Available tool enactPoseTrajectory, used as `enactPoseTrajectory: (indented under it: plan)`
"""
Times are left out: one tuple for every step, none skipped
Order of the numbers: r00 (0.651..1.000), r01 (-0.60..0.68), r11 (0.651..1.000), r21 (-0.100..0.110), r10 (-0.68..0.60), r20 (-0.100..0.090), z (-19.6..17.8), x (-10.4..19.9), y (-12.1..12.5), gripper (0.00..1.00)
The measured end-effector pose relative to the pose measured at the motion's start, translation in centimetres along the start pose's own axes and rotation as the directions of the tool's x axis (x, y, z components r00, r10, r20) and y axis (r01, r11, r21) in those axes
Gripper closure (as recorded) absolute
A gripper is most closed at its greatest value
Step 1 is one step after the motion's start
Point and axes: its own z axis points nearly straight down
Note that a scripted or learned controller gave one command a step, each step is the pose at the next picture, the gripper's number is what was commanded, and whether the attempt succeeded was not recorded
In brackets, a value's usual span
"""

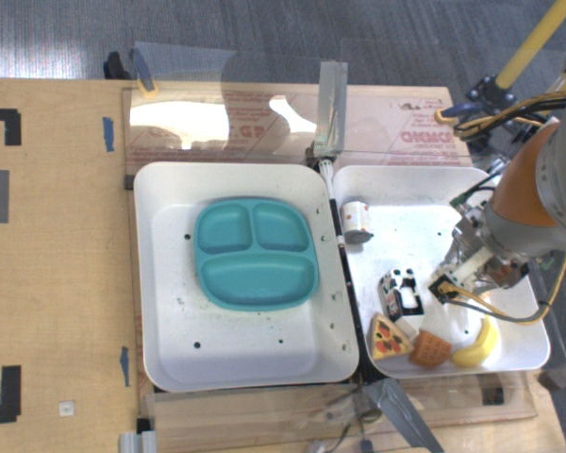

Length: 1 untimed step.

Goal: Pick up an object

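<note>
The banana (478, 343), lying in the near right corner of the right bin (415, 239), is probably a light, stiff, smooth toy: grip across its curved middle; the hand (464, 274), over that bin's right side, cannot be judged open or closed.

We take this for a robotics lab. The left bin (160, 253) sits on a bare board bench (57, 253), and left of that bin the bench bears black marks (2, 125) and strips of blue tape (108, 132). Right of the bin we see a grey and orange arm (533, 196) and a tangle of cables (495, 111). Beyond the bin stands a clear sheet (217, 111), then grey carpet (264, 17). Toy foods (430, 349) lie right of the bin.
</note>
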Motion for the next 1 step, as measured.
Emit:
enactPoseTrajectory:
  plan:
    - [1.000,-0.007,1.000,0.002,0.007,0.000,-4.11,2.54,-5.32,1.00]
